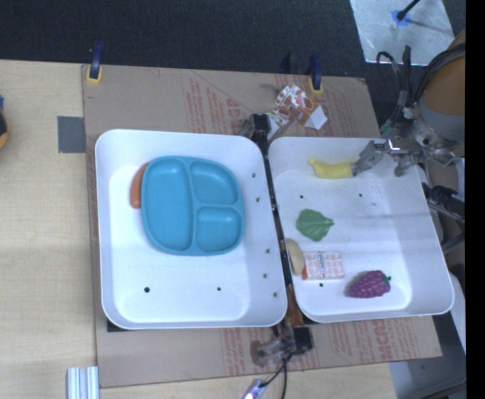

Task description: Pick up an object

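The right bin (pixel 417 248) holds a yellow banana (pixel 331 169) at its far edge, a green leaf-shaped piece (pixel 314 224), a beige oval piece (pixel 294 256), a small white and red carton (pixel 324 265) and a purple bunch of grapes (pixel 368 284). My gripper (pixel 385 163) hangs over the bin's far right corner, just right of the banana. Its fingers (pixel 365 160) are spread open with nothing between them; the left one nearly reaches the banana's right end.
The left bin (pixel 117 256) carries a blue divided plate (pixel 193 204) with an orange piece (pixel 135 188) partly under its left edge. Crumpled wrappers (pixel 296 106) lie on the cardboard behind the bins. Cables and clamps sit at the bench's right edge.
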Available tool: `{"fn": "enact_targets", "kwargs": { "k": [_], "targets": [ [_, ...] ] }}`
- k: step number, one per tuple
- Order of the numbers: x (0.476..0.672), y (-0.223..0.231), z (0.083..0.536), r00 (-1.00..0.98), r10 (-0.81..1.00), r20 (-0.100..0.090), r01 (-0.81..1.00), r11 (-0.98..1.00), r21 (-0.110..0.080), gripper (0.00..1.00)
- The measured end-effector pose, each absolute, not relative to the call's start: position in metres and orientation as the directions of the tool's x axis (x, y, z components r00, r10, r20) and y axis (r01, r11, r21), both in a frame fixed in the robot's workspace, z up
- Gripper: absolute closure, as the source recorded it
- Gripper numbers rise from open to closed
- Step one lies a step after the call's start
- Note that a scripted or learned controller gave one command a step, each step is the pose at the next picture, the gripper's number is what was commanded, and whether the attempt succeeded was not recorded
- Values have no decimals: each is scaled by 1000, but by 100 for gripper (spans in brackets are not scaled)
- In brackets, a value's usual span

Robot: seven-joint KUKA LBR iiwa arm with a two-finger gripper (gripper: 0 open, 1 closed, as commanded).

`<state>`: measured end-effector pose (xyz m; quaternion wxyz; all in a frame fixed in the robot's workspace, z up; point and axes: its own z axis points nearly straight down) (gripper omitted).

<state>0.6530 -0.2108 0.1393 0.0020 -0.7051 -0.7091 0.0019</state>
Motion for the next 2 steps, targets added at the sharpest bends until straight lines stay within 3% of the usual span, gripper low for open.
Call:
{"fn": "enact_targets", "kwargs": {
  "k": [1,2],
  "targets": [
    [541,-87,192,-6,1000,0,1000,6,-4,0],
    [579,-110,92,-4,1000,-1,1000,4,-3,0]
  ]
}}
